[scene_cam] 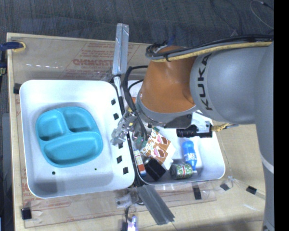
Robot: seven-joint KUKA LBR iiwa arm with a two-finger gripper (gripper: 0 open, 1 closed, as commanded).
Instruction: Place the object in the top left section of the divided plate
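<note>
Grey-and-orange arm (192, 88) hides its gripper (130, 129), grip unclear, over the flat printed packet (156, 146), probably light, floppy, best pinched at an edge.

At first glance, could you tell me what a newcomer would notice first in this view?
The big grey and orange arm fills the upper right, leaning over the right bin. Next comes the bright blue divided plate, alone in the left bin. Under the arm lies a clutter of small items, among them a blue bottle and a patterned packet.
</note>
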